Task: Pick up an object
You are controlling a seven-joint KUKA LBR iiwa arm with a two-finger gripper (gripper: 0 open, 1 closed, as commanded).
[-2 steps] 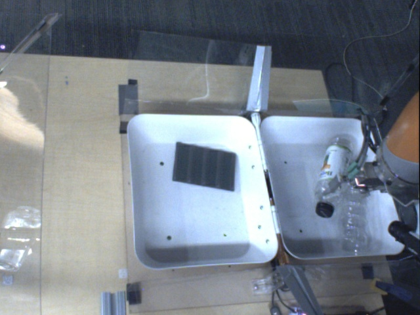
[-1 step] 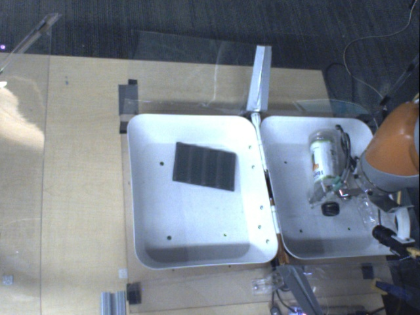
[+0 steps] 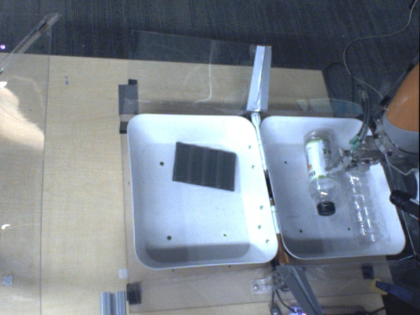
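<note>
One pincer beside two clear bottles, its grip impossible to tell.

One fixed camera looks down slantwise on both white bins.

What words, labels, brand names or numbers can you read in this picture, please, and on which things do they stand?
None can be read.
Clear plastic bottle in the right bin: it has a white and green label, and its print is too small and blurred to make out.
Dark ribbed pad in the left bin: no text.
End effector and both bins: no markings visible.
</note>
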